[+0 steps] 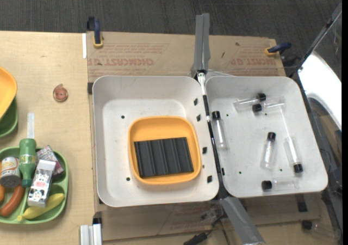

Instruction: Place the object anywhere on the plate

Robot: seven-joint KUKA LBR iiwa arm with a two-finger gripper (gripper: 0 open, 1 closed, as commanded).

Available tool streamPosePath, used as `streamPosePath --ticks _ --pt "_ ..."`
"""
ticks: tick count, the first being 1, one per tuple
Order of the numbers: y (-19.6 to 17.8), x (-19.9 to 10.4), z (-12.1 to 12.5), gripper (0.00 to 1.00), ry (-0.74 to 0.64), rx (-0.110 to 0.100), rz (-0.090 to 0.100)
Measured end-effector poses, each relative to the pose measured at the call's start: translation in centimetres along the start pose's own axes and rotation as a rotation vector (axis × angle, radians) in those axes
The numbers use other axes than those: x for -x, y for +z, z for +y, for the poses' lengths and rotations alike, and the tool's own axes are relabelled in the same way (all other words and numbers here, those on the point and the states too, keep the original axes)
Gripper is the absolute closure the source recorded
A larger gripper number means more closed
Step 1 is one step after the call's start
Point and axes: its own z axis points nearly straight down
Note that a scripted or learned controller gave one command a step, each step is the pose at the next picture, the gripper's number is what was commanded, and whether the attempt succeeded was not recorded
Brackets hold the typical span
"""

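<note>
An orange square plate (163, 123) lies in the middle of the left white bin (109, 102). A dark grey ribbed rectangular block (163, 157) rests flat on the plate and covers most of its lower half. Several clear vials with black caps lie scattered in the right white bin (304, 129): one (218, 128) along its left wall, two (247, 102) near the top, others (292, 154) toward the lower right.
On the wooden bench to the left stands a green plate of toy food (32, 187), with an orange bowl (5, 94) at the view's edge. Clamps (95, 32) hold the cardboard under the bins. A white and grey machine part (322, 78) stands at the right.
</note>
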Motion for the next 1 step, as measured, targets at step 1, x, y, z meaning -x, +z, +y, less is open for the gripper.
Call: streamPosePath --ticks 1 --pt "-0.03 1.15 -0.41 0.00 -0.337 0.000 0.000"
